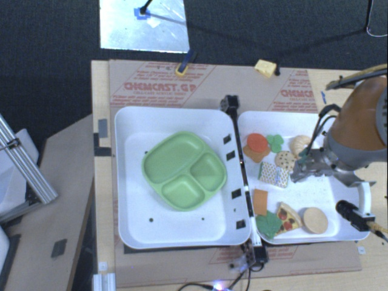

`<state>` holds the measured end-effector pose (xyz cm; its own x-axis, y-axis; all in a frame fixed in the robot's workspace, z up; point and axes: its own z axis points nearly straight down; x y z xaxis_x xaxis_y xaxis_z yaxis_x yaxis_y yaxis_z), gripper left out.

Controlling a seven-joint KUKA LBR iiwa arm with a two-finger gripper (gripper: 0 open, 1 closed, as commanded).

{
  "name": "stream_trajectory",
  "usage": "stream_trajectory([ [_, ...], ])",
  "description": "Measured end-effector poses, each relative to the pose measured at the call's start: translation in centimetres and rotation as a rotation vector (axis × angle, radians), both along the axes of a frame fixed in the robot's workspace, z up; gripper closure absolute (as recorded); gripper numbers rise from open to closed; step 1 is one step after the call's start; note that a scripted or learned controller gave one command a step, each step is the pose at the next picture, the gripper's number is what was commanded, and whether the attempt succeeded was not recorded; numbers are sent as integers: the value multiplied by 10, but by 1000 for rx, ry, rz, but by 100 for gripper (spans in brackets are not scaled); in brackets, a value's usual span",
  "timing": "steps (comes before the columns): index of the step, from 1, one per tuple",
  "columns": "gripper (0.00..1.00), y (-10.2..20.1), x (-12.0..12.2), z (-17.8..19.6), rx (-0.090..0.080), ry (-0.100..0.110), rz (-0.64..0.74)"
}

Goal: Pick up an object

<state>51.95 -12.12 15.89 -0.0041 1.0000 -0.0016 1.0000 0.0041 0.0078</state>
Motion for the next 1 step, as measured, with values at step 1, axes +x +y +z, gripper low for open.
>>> stream_trajectory([
  [1, 100, -5, -1, 45, 0, 1, 0],
])
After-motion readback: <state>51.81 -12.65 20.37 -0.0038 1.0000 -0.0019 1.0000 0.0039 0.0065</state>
